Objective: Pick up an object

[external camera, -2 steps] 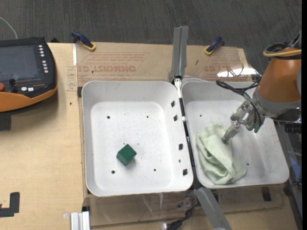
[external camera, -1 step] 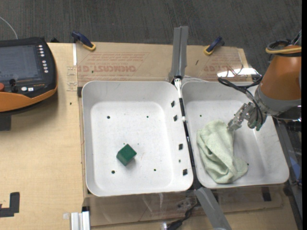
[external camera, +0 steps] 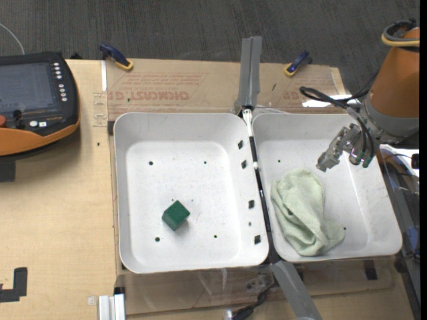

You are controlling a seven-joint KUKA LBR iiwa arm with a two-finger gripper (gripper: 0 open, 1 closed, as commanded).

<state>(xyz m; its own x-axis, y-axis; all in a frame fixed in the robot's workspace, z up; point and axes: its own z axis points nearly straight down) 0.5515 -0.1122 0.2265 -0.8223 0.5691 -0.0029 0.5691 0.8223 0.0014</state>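
Hovering above a crumpled pale green cloth [external camera: 303, 211] in the right shallow white bin [external camera: 373, 245], the two-finger gripper [external camera: 328, 161] holds nothing; finger spread unclear.

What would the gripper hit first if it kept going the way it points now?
Probably the crumpled pale green cloth. The gripper points down and to the view's left over the right bin; depth is unclear, so it might meet bare bin floor just before the cloth.
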